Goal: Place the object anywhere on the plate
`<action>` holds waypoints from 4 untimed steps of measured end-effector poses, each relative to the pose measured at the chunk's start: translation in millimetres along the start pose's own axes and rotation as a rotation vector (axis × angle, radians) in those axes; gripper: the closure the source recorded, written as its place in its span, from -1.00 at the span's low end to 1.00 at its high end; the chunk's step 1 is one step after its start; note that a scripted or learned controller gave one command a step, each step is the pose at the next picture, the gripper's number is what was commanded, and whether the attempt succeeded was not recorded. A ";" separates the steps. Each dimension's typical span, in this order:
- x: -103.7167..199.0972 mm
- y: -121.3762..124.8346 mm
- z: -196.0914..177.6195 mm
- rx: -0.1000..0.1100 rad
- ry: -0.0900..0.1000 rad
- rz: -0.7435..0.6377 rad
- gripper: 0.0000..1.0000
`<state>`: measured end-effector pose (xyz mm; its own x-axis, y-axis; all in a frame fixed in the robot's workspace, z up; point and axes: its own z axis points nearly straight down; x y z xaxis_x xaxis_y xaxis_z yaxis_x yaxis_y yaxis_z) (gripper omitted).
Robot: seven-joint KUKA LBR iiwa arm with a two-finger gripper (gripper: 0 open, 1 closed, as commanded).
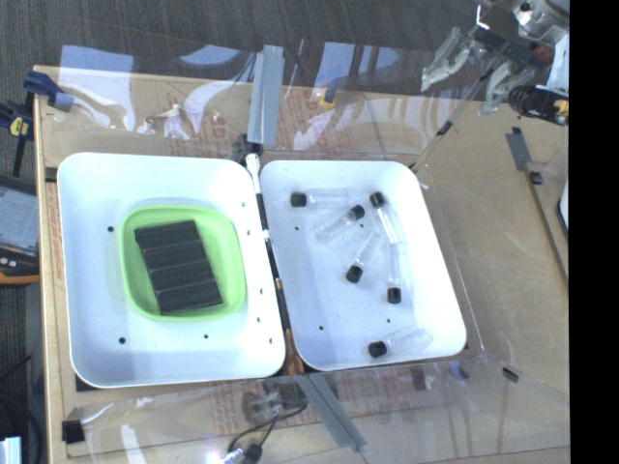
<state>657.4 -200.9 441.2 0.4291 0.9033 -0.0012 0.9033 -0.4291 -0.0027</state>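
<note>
The tool hangs at about one o'clock, above the counter and beyond the far corner of the right bin; its pale fingers are spread wide with nothing between them. The clear, black-capped vials lie scattered in the right bin, one near its six o'clock edge. In the left bin at nine o'clock sits the green plate, bearing a dark ribbed block.
</note>
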 end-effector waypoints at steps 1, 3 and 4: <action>-0.3 -0.2 0.1 0.001 0.000 0.106 -1.00; 1.1 -0.5 0.4 0.002 0.000 0.138 -1.00; -8.1 -14.4 0.1 0.004 0.001 0.174 -1.00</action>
<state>640.9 -202.1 441.1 0.5791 0.8152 -0.0015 0.8152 -0.5791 -0.0062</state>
